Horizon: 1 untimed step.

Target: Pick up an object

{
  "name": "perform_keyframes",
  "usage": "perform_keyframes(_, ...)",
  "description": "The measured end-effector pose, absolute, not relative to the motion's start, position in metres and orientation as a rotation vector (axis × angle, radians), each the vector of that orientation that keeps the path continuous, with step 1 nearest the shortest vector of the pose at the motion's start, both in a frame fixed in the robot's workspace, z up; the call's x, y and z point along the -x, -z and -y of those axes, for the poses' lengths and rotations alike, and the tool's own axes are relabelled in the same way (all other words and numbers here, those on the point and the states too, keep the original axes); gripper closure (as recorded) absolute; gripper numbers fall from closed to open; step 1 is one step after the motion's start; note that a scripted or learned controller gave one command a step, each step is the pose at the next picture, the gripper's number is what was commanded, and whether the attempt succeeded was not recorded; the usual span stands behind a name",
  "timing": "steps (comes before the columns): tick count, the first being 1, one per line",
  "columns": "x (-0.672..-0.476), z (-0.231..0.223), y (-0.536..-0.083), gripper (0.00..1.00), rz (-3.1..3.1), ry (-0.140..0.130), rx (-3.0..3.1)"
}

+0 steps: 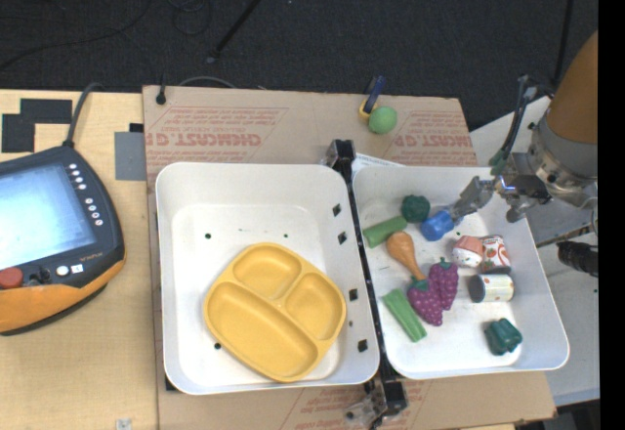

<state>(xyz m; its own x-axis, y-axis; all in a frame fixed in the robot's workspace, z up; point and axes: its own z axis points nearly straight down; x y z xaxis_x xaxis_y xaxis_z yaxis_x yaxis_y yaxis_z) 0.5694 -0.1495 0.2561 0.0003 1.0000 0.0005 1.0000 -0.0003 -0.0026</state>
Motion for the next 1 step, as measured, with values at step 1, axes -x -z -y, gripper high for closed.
perform_keyframes(1,-0.544,0.1157,-0.0946,0.0,2.207,-0.015,2.209)
